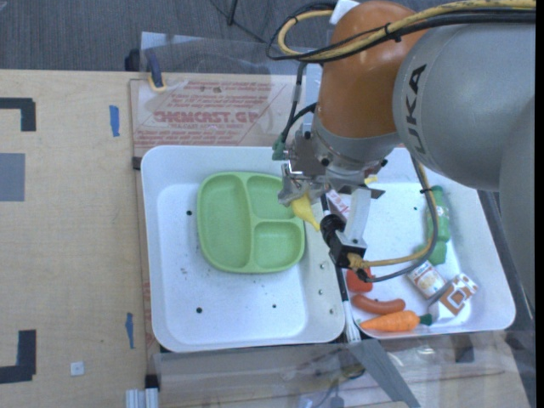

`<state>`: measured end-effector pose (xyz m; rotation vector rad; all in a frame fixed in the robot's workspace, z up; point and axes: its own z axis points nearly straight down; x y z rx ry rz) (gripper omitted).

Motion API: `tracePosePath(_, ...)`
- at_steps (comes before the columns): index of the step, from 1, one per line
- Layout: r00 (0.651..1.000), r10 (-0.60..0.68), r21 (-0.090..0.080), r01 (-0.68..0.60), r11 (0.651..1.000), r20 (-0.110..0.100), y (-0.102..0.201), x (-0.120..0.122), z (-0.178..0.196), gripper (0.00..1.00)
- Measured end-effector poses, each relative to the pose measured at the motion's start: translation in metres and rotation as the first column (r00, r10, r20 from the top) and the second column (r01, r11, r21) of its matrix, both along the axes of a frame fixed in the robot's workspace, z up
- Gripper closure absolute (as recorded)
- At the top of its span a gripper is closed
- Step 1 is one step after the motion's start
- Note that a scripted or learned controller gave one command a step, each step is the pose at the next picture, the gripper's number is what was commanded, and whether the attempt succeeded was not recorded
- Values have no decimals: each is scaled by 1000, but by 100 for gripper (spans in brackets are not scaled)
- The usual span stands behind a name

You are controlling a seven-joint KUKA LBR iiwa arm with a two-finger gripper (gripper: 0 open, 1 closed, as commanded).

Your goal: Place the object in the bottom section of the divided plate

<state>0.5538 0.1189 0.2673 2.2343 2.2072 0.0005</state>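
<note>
Hand [316, 201] hovers at green divided plate [246, 223] rim; whether it pinches anything: cannot tell. Advise centring over bottom section first.

We can read big dark letters, "UKA", on the grey robot arm [459, 83], near the top right. A flat brown board [204, 113] lies by the top edge of the left bin [170, 313]. It has faded red words on it, too blurry for us to read. A small box [457, 294] in the right bin's bottom right corner has marks we can't read.
</note>
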Motion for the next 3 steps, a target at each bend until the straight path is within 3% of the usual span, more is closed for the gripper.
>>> tracePosePath(1,989,146,1,-146,989,2,85,20,23,100)
tracePosePath(2,989,147,0,-147,989,2,85,20,23,0)
tracePosePath(3,985,170,0,-170,985,1,56,9,91,0)
